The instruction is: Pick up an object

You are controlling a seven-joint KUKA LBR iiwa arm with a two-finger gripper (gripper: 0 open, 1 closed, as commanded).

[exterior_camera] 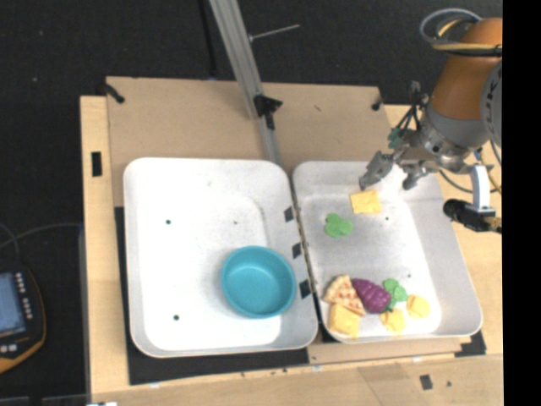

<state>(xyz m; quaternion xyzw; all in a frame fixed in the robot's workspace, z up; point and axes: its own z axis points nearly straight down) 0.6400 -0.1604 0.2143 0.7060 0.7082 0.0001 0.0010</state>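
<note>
My gripper (pixel 391 174) hangs over the back of the right bin (pixel 439 244), its two fingers spread open with nothing between them. A flat yellow piece (pixel 366 202) lies just below and left of the fingertips. A small green toy (pixel 338 226) sits further left on the bin floor. At the bin's front edge lies a cluster: a waffle-like piece (pixel 341 291), a purple toy (pixel 370 293), a green piece (pixel 395 291) and yellow pieces (pixel 406 311).
The left bin (pixel 169 201) holds a blue bowl (pixel 256 281) near its front right. A grey metal pole (pixel 241 57) slants down to the gap between the bins. A black handheld device (pixel 13 307) lies off the bench at the far left.
</note>
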